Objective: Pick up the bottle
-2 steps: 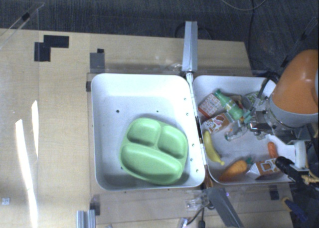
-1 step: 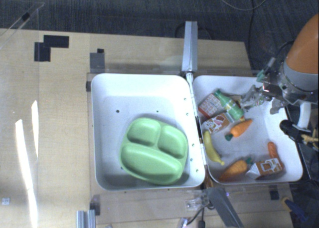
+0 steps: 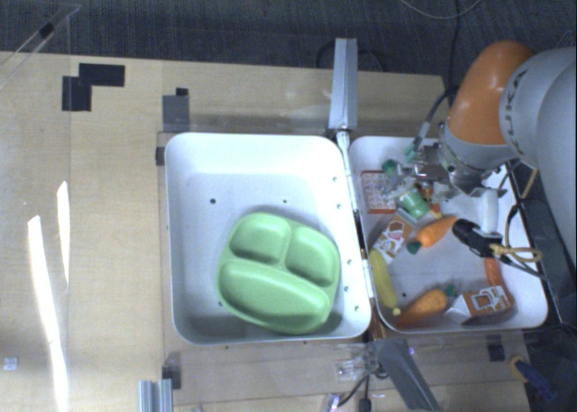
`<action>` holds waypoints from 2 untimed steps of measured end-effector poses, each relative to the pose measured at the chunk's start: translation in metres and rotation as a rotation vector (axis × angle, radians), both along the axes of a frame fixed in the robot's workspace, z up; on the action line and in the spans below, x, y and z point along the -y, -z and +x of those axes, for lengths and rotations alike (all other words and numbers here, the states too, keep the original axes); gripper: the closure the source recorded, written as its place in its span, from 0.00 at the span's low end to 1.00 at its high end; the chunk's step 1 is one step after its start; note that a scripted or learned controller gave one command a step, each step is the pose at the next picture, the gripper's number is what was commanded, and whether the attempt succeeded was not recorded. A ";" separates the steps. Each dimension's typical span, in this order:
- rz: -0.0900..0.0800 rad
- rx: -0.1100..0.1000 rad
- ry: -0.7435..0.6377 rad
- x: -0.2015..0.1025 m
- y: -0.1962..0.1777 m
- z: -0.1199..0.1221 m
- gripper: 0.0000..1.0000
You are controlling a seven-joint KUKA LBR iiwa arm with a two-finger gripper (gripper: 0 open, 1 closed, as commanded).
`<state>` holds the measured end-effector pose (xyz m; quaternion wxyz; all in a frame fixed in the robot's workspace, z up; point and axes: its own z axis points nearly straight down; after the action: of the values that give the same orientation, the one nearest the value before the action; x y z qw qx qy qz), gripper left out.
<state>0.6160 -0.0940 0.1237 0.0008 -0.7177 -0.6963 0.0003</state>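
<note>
— Green cap and green body: is that the bottle [image 3: 413,202]?

— It looks so to me. It lies in the right bin [image 3: 532,311], near the back, among packets. It is small and partly under my wrist, so I cannot tell which way its long axis runs or where the cap points.

— Where are your fingers?

— My gripper [image 3: 416,176] hangs over that same back corner, just above the bottle. Whether the fingers are spread or pressed together I cannot tell; the wrist hides them.

— What lies around it?

— A carrot [image 3: 435,231] just in front of the bottle, tip towards the right. A second carrot [image 3: 424,306] near the front wall, and a yellow cob [image 3: 383,279] along the left wall. In the left bin [image 3: 194,167], a green tray [image 3: 279,270].
</note>
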 end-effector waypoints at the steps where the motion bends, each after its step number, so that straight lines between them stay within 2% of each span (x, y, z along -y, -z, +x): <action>1: 0.000 0.007 0.055 0.043 0.030 0.045 0.00; 2: 0.000 0.009 0.086 0.045 0.037 0.011 0.00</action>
<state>0.6273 -0.1389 0.0869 -0.0026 -0.7470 -0.6648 -0.0030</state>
